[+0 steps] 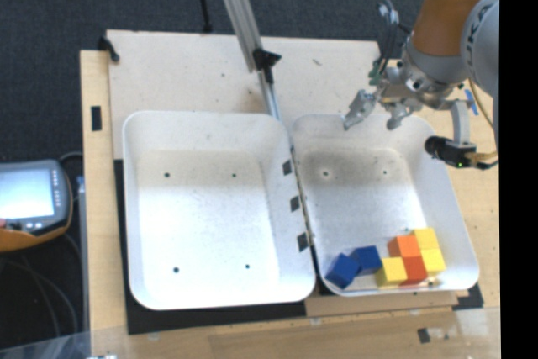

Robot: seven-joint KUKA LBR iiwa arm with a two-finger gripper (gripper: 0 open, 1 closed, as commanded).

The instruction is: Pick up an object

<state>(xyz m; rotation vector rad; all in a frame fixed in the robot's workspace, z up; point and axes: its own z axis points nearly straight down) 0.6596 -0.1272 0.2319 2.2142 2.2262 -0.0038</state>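
Over the far edge of the right bin (437, 181) hangs the gripper (374, 118) — fingers spread, nothing between them. Approach step, by my reading; no pick begun. Blocks crowd that bin's near corner: blue block (353, 265), orange-and-yellow cluster (412, 256). Next move calls for a reach toward that corner, then descent. Arm (445, 21) enters from beyond the bin's far-right side, wrist tipped downward.

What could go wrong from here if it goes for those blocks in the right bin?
The blocks are packed tight in the right bin's near corner, against its wall, so the fingers may find no gap. The open gripper hovers at the far rim, so the long reach may miss or shove them.
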